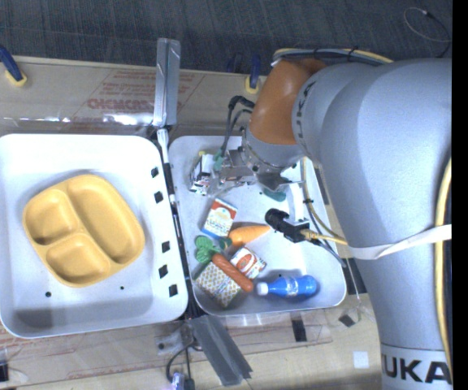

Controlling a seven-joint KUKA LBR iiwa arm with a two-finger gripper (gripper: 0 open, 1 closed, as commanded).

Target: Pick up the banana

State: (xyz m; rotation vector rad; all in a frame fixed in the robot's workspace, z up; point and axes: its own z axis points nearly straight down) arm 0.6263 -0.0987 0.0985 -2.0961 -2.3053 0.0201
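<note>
The pincer (205, 175) is hanging low over the far end of the right bin (184, 157), near its left wall, because the arm is reaching in from the right and bending its wrist down toward the clutter there. How wide it is standing I cannot tell, and nothing is plainly showing in its hold. Where the banana is lying I cannot tell either: the wrist is covering part of that bin's far end, so it may be sitting underneath.

The loose things are crowding the near half of the right bin, probably tipped in as a heap, since they are touching and overlapping. Counting them: one small carton (220, 218), one carrot (250, 234) just beside it, one green item (204, 249), one red sausage-like piece (232, 273), one labelled tin (250, 260), one mesh-patterned block (212, 285) and one blue bottle (289, 286) lying on its side. One teal object (276, 192) is peeking out by the wrist.

The left bin (23, 299) is carrying one yellow divided plate (84, 227) with three wells. Two bins are sitting side by side on the tabletop (71, 96).
</note>
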